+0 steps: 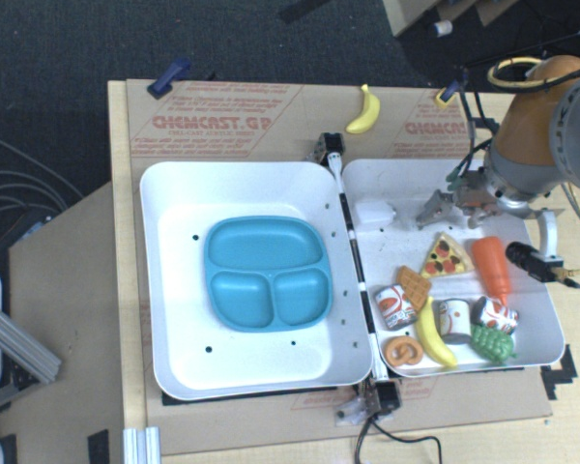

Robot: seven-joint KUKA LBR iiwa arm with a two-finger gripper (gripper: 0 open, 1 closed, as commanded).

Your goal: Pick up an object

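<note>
My gripper [448, 213] hangs over the back part of the right bin [396, 177], open, with nothing between its fingers. Just in front of it lies a toy pizza slice [449, 256], with an orange carrot [493, 267] to its right. Closer to the front are a waffle [415, 286], a red and white can [394, 306], a yellow banana [433, 336], a donut [404, 352], a dark can [454, 319] and a green broccoli piece [491, 341]. None of them touches the gripper.
The left bin [164, 259] holds a blue divided plate [267, 271]. A second banana [364, 112] lies on the bench behind the bins, and a blue clip [167, 78] sits at the bench's back left corner. The arm's grey and orange wrist [532, 133] stands over the right bin's back right.
</note>
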